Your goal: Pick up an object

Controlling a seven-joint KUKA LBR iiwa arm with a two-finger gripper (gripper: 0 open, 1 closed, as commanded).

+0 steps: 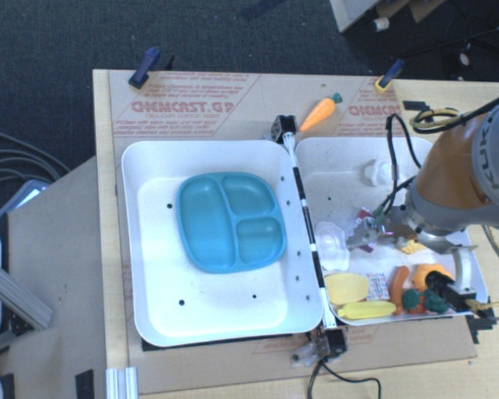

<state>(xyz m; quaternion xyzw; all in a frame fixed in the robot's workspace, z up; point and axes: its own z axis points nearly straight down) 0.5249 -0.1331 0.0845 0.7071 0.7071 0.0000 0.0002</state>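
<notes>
My gripper [368, 233] hangs low over the middle of the right bin [349, 158], at the end of the grey arm with the orange band [449, 169]. Just left of it lies a clear plastic cup [330, 243]. Nearer the front of the bin lie a pale yellow round piece [347, 288], a yellow banana [368, 309], a red sausage [399, 283], an orange piece [432, 272] and a green piece [413, 299]. A small white object [374, 171] sits at the back of the bin. I see nothing clearly held at the gripper.
The left bin [150, 248] holds a blue divided plate [231, 220]. A toy carrot [318, 113] lies on the bench behind the bins. Black cables [392, 152] run from the arm over the right bin's back. Blue clamps [144, 67] stand at the bench's far edge.
</notes>
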